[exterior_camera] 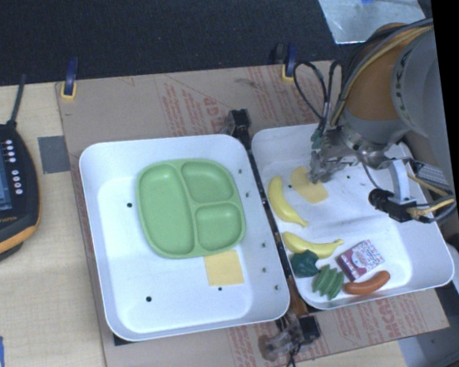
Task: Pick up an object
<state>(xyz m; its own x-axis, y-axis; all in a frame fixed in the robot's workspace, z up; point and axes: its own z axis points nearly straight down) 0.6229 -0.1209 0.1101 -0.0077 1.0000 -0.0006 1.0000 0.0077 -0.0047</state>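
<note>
Claw (pixel 322 170) down on pale yellow piece (pixel 309 186) in right bin (pixel 429 265), grip state can't tell; piece looks light, flat, slippery; pinch its edge

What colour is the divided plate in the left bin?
Light green. The divided plate shows clearly in the camera view, lying in the left bin.

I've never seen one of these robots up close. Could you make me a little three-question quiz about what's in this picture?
1. True or false: the green divided plate lies in the left bin.
2. Which lies nearest the gripper: A) the hot dog, B) the pale yellow slice, C) the yellow square?
3. Fill in: two yellow ______ lie in the right bin.

Key: 1 true; 2 B; 3 bananas.
</note>
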